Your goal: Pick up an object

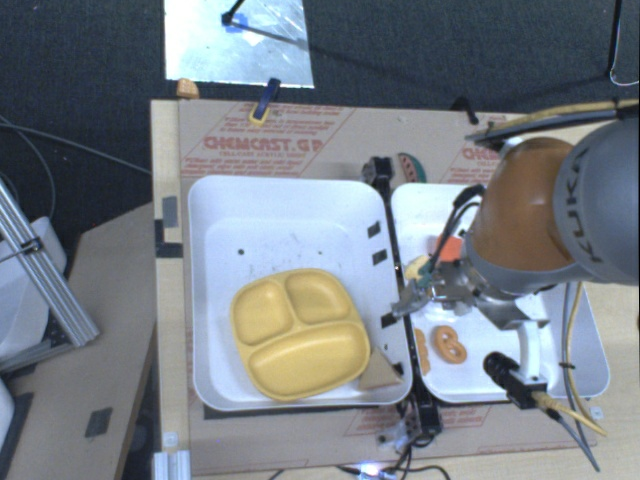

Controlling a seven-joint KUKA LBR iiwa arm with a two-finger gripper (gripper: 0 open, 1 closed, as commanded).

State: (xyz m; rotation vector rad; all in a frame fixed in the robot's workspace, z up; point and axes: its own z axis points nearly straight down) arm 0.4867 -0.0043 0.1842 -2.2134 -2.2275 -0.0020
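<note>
My gripper (pixel 437 294) hangs low over the left part of the right bin (pixel 590 368), under the arm's orange band. Just below it lies an orange pretzel-shaped piece (pixel 451 346), with a second orange piece (pixel 421 351) beside it near the divider. A red-orange object (pixel 451 249) and a small green-yellow bit (pixel 417 267) peek out from under the wrist. The wrist hides much of this bin. In the left bin (pixel 290 218) rests a yellow divided plate (pixel 300 333), with a tan wedge (pixel 381 373) at that bin's front right corner.
The bins sit on a cardboard sheet (pixel 270 143). A blue and yellow item (pixel 265 101) lies at its back edge, below a shiny foil sheet (pixel 238 26). Cables and a black fitting (pixel 510 378) trail at the right bin's front.
</note>
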